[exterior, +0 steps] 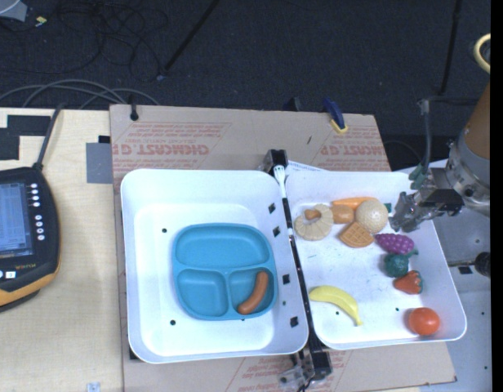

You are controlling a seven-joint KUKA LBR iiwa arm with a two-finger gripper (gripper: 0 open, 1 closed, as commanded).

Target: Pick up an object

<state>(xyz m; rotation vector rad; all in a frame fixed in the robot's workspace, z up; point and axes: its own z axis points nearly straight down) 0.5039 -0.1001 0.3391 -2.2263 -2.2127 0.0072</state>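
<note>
Nearest the camera in the right bin [447,333], a yellow banana [336,301] lies with its long axis running from upper left to lower right, its tip toward the tomato [424,321] at the bin's near right corner. Farther back lie a strawberry [408,282], purple grapes [394,242], a waffle [358,235] and a bagel [313,221]. The pincer [404,208] hovers just above the grapes; whether it is clenched or released cannot be told, and nothing shows between its fingers.
</note>
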